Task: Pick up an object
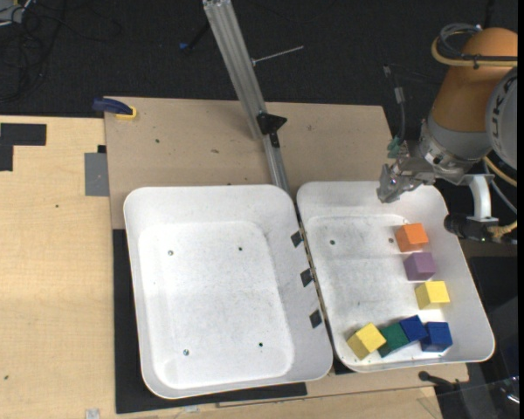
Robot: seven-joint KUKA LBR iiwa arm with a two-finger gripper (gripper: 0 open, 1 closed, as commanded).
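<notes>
The arm [472, 85] is cut off at the frame's 3 o'clock edge, only its orange band and wrist showing. The left bin [157, 234] sits beside the right bin [349, 208], which holds all the blocks. The gripper [391, 186] hangs at that bin's 12 o'clock rim; whether it is apart or together I cannot tell. At the bin's 3 o'clock side lie an orange block [411, 236], purple block [419, 264] and yellow block [433, 293]. At 5 o'clock, another yellow cube [365, 340], a green block [391, 337] and blue blocks [426, 332] crowd together, edges hard to separate.
</notes>
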